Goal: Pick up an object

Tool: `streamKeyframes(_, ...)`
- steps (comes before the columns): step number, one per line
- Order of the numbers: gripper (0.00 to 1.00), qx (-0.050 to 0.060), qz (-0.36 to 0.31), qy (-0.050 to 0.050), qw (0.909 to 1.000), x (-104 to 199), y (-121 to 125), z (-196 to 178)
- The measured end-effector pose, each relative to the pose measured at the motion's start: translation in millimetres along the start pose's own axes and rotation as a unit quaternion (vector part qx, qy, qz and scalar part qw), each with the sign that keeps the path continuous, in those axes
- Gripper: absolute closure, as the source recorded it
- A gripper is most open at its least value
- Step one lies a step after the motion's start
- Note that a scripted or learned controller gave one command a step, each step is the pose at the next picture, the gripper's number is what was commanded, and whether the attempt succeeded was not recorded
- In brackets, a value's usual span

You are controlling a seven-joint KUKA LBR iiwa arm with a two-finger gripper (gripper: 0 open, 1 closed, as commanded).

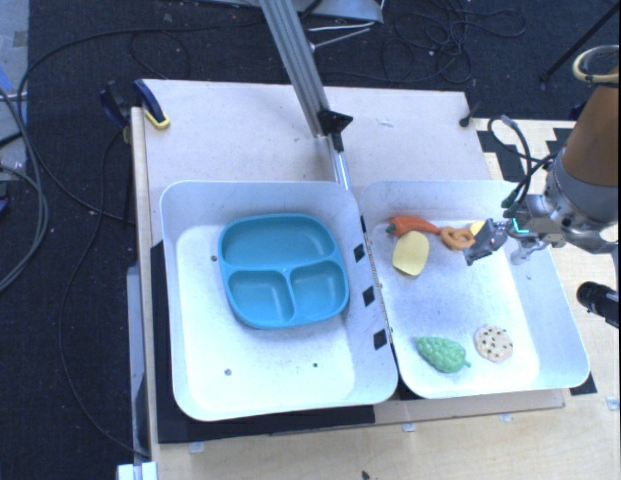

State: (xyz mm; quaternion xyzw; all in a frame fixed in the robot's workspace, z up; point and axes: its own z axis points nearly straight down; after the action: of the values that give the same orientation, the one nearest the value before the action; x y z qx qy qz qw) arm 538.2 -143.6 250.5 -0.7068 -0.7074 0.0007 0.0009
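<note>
Gripper (487, 240) sits over the far right part of the right bin (550, 313), next to the far rim. Can't tell its state from this angle, and nothing visibly held.

Candidates, all in right bin:
- ring (455, 236): small, orange, just left of my gripper. Looks like light rigid plastic. Thin, so I'd pinch across the band. Likely to skate on the smooth floor.
- carrot (413, 225): orange, lies along the far wall. Probably hard toy plastic, tapered, slippery. Grab mid-body, across the narrow axis. Wall crowds one finger.
- yellow piece (411, 254): touching or just near of the carrot. Rounded, smooth; may squirt out of a pinch.
- leaf (441, 353): green, near part of bin. Bumpy surface should give the best friction. Open floor around it.
- cookie (493, 343): flat disc right of leaf. Low profile, hard to get fingers under; edge pinch only.

My pick would be the leaf: grippy, clear of walls.

Room: bin centre is bare, free to travel. Rims are raised, so lift before crossing. Left bin (190, 368) holds a blue tray (283, 269). Slanted pole (295, 53) stands far of the bins, near the divider; keep out of its way.
</note>
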Motion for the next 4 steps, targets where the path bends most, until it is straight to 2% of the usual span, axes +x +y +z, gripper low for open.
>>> streamKeyframes(1,0.0,-0.001,0.0,0.0,1.0,0.0,0.5,-0.8)
streamKeyframes(2,0.0,0.001,0.0,0.0,1.0,4.1,9.9,52.5)
streamKeyframes(4,0.0,0.001,0.001,0.0,1.0,-3.3,4.7,155.2)
